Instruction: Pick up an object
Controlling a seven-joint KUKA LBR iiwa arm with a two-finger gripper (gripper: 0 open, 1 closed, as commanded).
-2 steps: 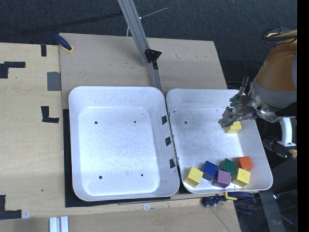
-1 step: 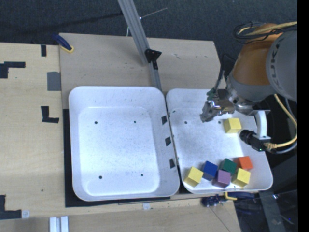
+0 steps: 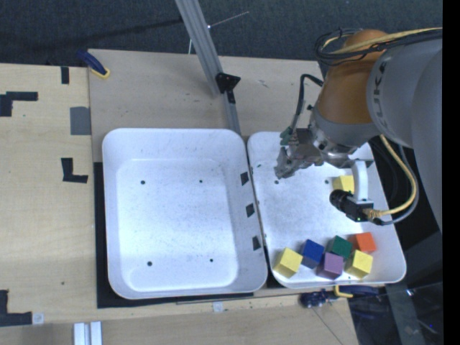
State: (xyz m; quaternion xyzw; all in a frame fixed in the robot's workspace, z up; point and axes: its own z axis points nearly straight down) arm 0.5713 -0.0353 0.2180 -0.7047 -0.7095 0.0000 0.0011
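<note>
Several small blocks lie at the near end of the right bin (image 3: 287,207): a yellow block (image 3: 289,262), a blue block (image 3: 313,252), a purple block (image 3: 333,264), a green block (image 3: 341,247), an orange block (image 3: 365,242) and another yellow block (image 3: 361,263). My gripper (image 3: 286,165) hangs over the far left part of the right bin, well away from the blocks. Nothing shows between its fingertips. The arm's grey body and orange band cover the bin's far right corner.
The left bin (image 3: 172,214) lies beside the right one, its rim touching. A slanted metal pole (image 3: 205,45) rises behind the bins. A yellow tag and black cable fitting (image 3: 350,201) hang from the arm above the right bin.
</note>
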